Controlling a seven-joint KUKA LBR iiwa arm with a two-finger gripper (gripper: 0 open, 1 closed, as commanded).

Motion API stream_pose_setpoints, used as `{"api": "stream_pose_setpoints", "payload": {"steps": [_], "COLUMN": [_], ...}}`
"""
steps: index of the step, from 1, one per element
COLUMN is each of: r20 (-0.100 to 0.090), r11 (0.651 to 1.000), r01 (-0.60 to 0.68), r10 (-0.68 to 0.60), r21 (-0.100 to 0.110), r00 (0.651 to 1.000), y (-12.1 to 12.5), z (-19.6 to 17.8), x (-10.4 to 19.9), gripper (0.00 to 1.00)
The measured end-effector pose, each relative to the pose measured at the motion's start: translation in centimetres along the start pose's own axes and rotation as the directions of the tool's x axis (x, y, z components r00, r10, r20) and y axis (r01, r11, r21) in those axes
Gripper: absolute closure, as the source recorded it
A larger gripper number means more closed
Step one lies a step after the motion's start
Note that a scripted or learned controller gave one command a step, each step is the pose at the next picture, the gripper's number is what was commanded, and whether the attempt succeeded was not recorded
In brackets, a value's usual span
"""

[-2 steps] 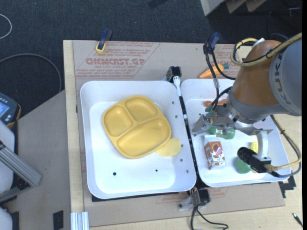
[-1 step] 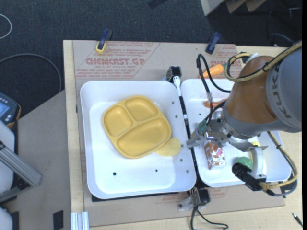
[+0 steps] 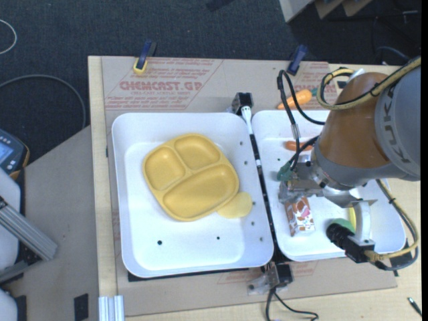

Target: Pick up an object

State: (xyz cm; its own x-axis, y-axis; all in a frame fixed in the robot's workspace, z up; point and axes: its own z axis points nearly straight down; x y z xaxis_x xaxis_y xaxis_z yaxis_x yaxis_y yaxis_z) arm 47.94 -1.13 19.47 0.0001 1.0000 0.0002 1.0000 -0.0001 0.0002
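Down at the front edge of the worktop there's one little black clamp with cables hanging off it, right where my two white bins meet.

Left bin has exactly two things in it: one yellow divided plate with three compartments, sitting roughly in the middle, and one pale yellow disc tucked against the plate's lower right edge, touching it or partly under it.

Right bin is where my arm is parked, coming in from the right and covering most of the bin. My gripper is down low near the bin's left wall, and honestly I can't tell how it's set from this angle. One small packet, red, white and brown, lies flat on the bin floor directly below the gripper, looks like it's just beside it, not in it. One orange carrot-like piece pokes out near the top of the bin, and there's a bit of green by the wrist, too hidden to name.

Behind the bins: two blue clips, the left clip and the right clip, on the cardboard, plus one more orange thing past the right bin's far rim.
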Motion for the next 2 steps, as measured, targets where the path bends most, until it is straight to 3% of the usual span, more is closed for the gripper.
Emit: {"api": "stream_pose_setpoints", "payload": {"steps": [1, 2], "r20": [-0.001, -0.001], "r11": [1.000, 1.000], "r01": [0.005, 0.007], "r10": [-0.005, -0.007], "r21": [-0.014, 0.010], "r00": [1.000, 1.000], "y": [0.1, -0.2], "z": [-12.0, -4.2], "x": [2.0, 8.7], "gripper": [1.00, 1.00]}}
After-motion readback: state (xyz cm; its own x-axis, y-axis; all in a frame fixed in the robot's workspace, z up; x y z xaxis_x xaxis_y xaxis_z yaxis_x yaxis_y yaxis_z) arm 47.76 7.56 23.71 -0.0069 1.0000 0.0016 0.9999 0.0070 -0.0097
